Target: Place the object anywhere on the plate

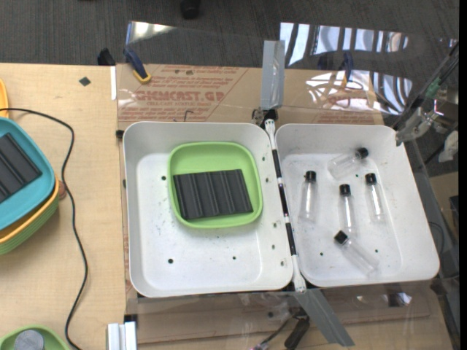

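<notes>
Vials (pixel 344 199) in right bin (pixel 408 268), beside green plate (pixel 252 162)

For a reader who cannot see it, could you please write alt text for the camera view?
Two shallow white bins sit side by side: the left bin holds a green plate with a dark ribbed insert, and the right bin holds five clear vials with black caps, scattered. None of the vials is on the plate.

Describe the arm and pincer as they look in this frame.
Not much to see. The arm at the right edge is a slim dark-grey run with thin dark cables and a small green spot. The pincer, by the right bin's far corner, looks pale grey metal; it is blurred, so no markings are readable.
</notes>
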Controlling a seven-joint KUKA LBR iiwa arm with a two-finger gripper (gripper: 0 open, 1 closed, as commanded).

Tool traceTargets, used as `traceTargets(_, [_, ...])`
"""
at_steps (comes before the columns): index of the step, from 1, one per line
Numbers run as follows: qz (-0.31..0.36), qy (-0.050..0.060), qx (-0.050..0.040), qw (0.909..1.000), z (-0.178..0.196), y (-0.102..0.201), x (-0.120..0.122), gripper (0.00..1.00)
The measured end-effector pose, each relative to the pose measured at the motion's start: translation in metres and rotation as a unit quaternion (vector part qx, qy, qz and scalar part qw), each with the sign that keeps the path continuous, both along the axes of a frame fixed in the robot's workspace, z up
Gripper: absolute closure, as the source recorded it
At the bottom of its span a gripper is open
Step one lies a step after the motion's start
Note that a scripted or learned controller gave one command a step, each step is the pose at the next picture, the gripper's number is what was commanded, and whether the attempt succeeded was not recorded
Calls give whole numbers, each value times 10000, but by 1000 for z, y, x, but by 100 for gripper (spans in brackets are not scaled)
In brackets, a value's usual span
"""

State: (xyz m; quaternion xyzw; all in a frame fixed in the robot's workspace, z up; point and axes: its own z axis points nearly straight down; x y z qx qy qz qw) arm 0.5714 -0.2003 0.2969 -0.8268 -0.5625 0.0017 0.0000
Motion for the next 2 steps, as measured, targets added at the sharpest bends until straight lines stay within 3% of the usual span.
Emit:
traceTargets(1, [-853, 0, -2, 9964, 60, -7, -20, 0])
traceTargets(2, [-1857, 4, -4, 9826, 143, -9, 26, 0])
